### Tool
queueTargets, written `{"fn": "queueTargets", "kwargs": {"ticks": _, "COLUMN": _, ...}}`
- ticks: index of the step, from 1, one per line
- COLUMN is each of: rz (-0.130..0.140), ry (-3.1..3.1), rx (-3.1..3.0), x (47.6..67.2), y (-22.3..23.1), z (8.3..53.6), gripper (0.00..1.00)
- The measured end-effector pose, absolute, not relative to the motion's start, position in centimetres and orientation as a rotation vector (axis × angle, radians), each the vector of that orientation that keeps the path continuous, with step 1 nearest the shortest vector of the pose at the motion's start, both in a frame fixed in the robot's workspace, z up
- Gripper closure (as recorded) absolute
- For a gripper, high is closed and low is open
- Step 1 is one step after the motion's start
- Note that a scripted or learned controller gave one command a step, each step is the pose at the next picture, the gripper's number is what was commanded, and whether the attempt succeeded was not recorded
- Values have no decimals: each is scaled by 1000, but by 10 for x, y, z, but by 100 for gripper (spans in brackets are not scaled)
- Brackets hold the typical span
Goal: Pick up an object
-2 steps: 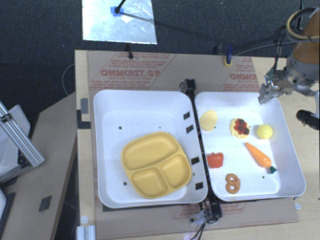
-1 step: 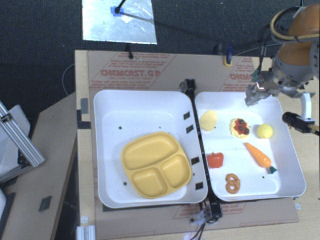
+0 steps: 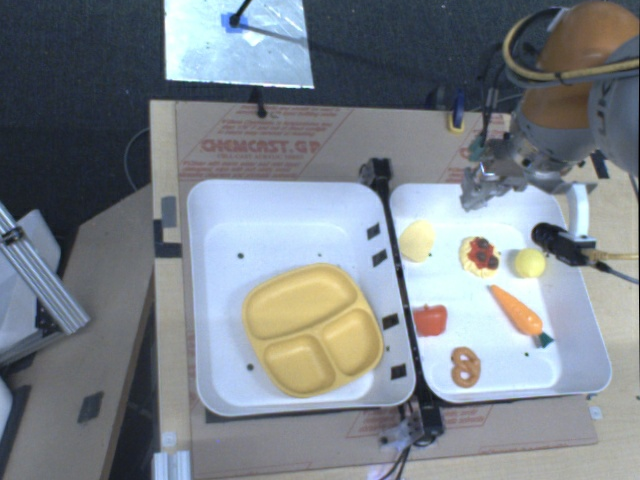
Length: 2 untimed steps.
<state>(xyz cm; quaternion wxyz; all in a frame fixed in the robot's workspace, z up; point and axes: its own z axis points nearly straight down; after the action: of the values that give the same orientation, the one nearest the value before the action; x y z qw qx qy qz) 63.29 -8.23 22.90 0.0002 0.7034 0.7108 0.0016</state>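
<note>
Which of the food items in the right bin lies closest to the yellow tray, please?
The red pepper, low on the right bin's left side beside the divider. The pretzel, carrot and lemon all lie farther right.

Dark carpet (image 3: 70, 58) is covering the floor behind the bench — a silvery sheet (image 3: 238, 28) is lying there. Brown cardboard (image 3: 300, 133) is covering the benchtop; an aluminium rail (image 3: 40, 278) is slanting at the left edge.

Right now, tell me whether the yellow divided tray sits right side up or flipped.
Right side up: the yellow divided tray in the left bin shows its three hollow compartments facing upward.
</note>
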Motion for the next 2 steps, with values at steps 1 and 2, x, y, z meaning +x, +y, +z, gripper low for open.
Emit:
{"fn": "queueTargets", "kwargs": {"ticks": 1, "rz": 4, "ry": 2233, "rx": 2211, "x": 625, "y": -37, "z": 235, "gripper": 100}}
{"fn": "queueTargets", "kwargs": {"ticks": 2, "rz": 2, "ry": 2233, "rx": 2211, "x": 611, "y": 25, "z": 238, "gripper": 100}}
